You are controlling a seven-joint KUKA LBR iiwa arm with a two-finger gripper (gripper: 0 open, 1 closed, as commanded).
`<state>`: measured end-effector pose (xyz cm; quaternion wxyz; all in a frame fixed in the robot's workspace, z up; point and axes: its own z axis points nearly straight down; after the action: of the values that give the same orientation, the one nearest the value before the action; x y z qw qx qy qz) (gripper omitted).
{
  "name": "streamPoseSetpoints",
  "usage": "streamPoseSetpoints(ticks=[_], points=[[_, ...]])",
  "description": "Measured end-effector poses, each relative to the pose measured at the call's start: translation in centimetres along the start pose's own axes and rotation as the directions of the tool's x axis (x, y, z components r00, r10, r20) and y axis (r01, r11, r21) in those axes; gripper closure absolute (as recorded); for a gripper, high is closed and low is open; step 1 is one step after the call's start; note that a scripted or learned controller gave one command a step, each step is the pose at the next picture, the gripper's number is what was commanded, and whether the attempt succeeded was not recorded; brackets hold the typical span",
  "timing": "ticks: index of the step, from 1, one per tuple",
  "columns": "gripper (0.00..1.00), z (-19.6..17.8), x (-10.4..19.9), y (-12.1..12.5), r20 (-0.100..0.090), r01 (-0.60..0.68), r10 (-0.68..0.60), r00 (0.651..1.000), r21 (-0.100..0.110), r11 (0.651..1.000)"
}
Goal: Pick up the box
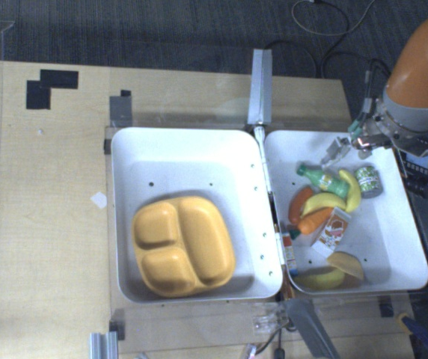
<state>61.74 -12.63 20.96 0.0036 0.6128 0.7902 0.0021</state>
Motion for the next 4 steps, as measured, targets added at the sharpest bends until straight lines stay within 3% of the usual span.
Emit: streamPoseSetpoints(ticks=[1,2,3,4], points=[[1.0,-1.2,0.0,0.2,0.002,0.004,-0.004,1.0,-0.007,1.0],[0.0,-1.2,0.0,0.2,0.002,0.004,-0.004,1.0,-0.007,1.0],[0.0,-5.1,-3.1,0.7,0.0,-0.033,0.033,0.999,0.0,0.999],[0.0,8.1,-2.0,4.9,-0.002,0.086,-0.086,0.996,0.002,0.996]])
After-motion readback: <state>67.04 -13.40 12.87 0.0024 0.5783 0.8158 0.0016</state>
